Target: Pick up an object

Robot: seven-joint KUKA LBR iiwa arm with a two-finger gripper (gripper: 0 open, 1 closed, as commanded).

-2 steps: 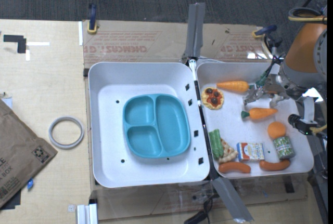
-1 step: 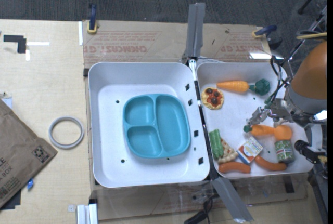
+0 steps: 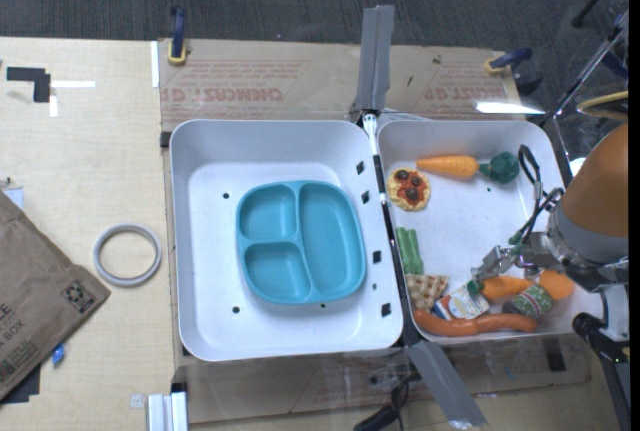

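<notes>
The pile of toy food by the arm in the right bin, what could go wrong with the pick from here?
1. The end effector sits over a tight cluster: a small orange carrot, a bottle and a red sausage lie touching, so it may nudge or catch the wrong one.
2. The cluster lies in the corner of the right bin, so the wall may block a clean grip.
3. Wires hang near the wrist and could snag.

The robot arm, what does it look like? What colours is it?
The arm comes in from the right with a big rounded orange band above a grey wrist. Thin black cables loop beside it. Its hand is small, made of grey metal, with thin fingers at the tip.
</notes>
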